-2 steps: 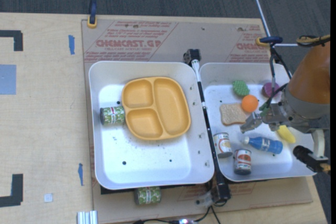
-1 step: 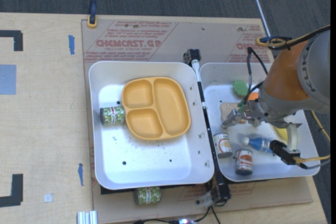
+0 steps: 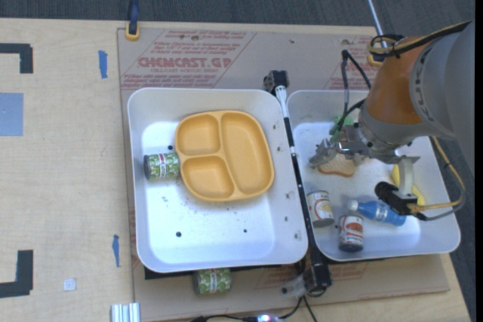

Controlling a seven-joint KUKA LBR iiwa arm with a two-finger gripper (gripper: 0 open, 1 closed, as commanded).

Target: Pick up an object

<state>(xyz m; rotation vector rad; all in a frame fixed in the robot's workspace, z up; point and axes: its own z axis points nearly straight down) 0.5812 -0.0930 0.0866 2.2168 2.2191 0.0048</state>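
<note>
My gripper [image 3: 330,151] hangs low over the left part of the right bin [image 3: 441,237], just above a tan slice of toast [image 3: 339,168]. The view does not show whether it touches the toast. Nearer the front of that bin lie two small red-labelled cans [image 3: 320,206] [image 3: 351,231], a blue bottle [image 3: 381,213] on its side and a yellow banana [image 3: 405,182] partly under a black piece. The arm's orange band and grey wrist hide the bin's back right part.
The left bin [image 3: 151,237] holds a yellow divided plate [image 3: 224,154] with a green can [image 3: 161,165] lying at its left edge. Another green can [image 3: 213,280] lies outside, in front of the bins. A black rail [image 3: 290,154] runs between the bins.
</note>
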